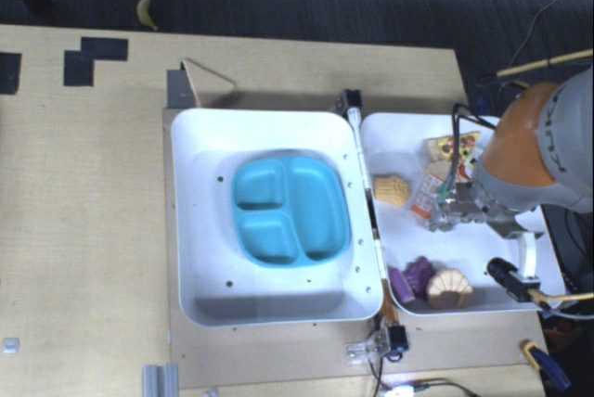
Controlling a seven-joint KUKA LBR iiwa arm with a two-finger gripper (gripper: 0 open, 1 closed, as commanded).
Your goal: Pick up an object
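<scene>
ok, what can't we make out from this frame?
- End effector, camera view: blurred and shadowed by the wrist; fingers' state unreadable.
- Clear packet beside it: contact or grip not resolvable.
- Printed packet: partly behind the arm, label too small.
- Right bin: right side covered by the arm.

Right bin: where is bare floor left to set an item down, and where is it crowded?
In the right bin, bare floor lies along its top-left, above the yellow corn piece, and mid-floor between the corn and the purple grapes. Crowded spots: the gripper over the clear packet, and the bottom edge with the grapes and tan shell-shaped toy.
</scene>
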